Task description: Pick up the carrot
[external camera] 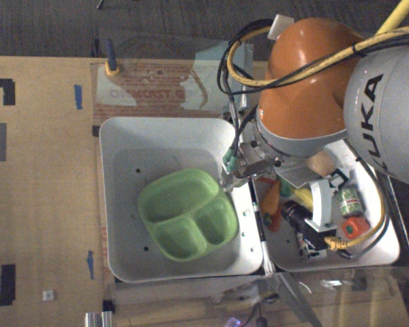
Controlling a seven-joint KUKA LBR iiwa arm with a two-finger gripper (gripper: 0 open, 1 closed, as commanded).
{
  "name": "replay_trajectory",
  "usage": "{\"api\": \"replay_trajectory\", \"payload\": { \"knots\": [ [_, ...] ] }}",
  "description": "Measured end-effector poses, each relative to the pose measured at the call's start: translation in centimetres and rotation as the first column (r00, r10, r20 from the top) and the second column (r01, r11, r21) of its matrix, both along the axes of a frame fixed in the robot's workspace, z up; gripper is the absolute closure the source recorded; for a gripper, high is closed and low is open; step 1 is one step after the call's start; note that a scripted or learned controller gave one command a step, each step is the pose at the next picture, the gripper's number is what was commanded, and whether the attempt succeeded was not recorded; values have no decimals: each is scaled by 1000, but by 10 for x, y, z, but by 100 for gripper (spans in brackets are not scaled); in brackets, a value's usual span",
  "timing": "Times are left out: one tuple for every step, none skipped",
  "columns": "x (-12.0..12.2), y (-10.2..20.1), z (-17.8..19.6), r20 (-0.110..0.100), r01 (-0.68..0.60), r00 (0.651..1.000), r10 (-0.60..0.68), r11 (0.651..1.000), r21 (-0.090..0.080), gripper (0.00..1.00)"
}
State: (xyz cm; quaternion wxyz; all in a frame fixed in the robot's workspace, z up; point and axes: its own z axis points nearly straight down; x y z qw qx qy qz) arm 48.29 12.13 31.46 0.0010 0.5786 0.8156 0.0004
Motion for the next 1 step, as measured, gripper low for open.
{"api": "replay_trajectory", "payload": {
  "knots": [
    [-3,-8,35,1,-172,985,172,985,0,100]
  ]
}}
